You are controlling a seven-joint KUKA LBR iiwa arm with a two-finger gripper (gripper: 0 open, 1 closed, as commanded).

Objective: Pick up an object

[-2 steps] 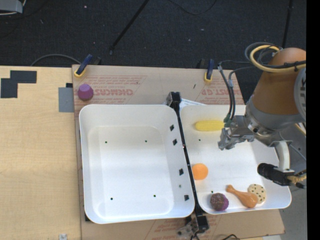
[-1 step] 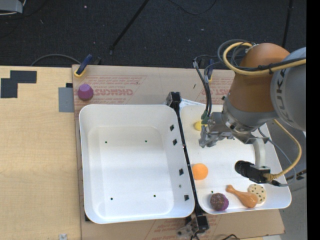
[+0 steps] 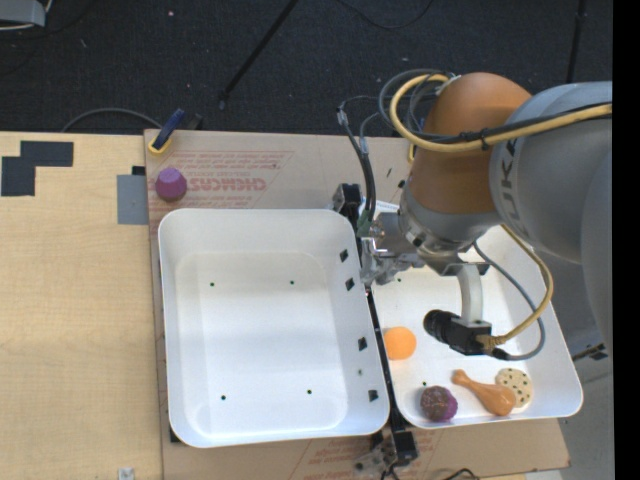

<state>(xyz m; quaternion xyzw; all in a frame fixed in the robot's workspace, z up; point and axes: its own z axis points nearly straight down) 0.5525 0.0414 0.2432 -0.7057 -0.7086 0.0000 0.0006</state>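
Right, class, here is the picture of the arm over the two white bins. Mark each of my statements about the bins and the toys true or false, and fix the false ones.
1. The orange ball lies in the right bin. True.
2. The chicken drumstick lies in the left bin. False: it lies in the right bin, near the front edge.
3. A purple cupcake-shaped toy sits outside the bins, on the cardboard beyond the left bin's far corner. True.
4. The dark purple ball touches the orange ball. False: they lie apart.
5. The spotted cookie lies beside the drumstick. True.
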